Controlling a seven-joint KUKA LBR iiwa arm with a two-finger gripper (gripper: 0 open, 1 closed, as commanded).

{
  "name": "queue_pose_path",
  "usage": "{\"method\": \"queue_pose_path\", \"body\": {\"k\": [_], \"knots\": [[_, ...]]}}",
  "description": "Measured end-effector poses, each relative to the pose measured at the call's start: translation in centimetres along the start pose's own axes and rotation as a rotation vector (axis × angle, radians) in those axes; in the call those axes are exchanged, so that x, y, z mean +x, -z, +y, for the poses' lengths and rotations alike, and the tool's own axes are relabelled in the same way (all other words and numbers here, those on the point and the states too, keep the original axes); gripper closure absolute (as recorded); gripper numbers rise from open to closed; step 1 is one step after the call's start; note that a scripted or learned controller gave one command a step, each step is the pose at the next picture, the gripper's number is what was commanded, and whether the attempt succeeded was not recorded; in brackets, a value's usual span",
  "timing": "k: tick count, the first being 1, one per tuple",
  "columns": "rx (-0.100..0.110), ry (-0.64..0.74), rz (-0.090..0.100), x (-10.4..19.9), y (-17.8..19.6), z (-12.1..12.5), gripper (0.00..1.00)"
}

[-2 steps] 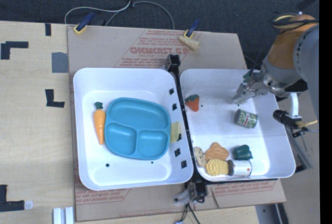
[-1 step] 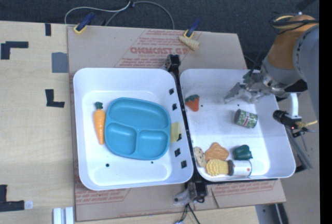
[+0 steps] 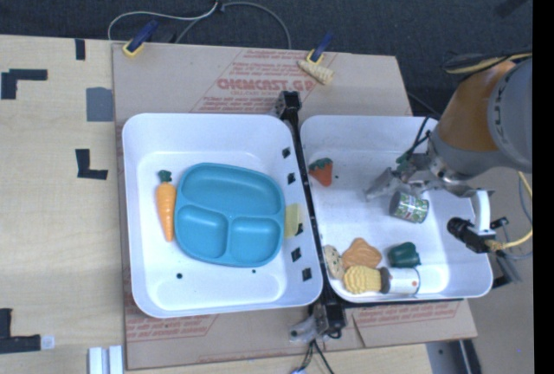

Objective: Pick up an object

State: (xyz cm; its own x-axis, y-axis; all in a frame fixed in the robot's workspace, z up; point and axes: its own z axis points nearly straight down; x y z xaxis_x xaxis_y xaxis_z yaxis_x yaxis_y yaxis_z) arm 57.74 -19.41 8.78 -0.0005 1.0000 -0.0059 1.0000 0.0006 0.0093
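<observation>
Can (image 3: 409, 208): small, green-labelled, on its side

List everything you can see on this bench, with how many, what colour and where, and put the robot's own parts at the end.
bins: 2, white, side by side on the board
board: 1, brown cardboard with red print, under the bins
tray: 1, blue, three compartments, in the left bin
carrot: 1, orange with green top, left of the tray
strawberry: 1, red with green top, right bin, near the divider
can: 1, silvery green, right bin, under the gripper
pepper: 1, dark green, right bin, near the front
corn: 1, yellow, right bin, front edge
pastry: 1, tan, just behind the corn
clamps: 2, blue and yellow, on the board's far edge
arm: 1, grey with orange band, from the right
gripper: 1, grey, over the right bin by the can
</observation>
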Motion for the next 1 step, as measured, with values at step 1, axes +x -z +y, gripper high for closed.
{"method": "queue_pose_path", "body": {"k": [1], "knots": [[0.004,-0.004,0.002,-3.0,12.67,-5.26,0.0]]}}
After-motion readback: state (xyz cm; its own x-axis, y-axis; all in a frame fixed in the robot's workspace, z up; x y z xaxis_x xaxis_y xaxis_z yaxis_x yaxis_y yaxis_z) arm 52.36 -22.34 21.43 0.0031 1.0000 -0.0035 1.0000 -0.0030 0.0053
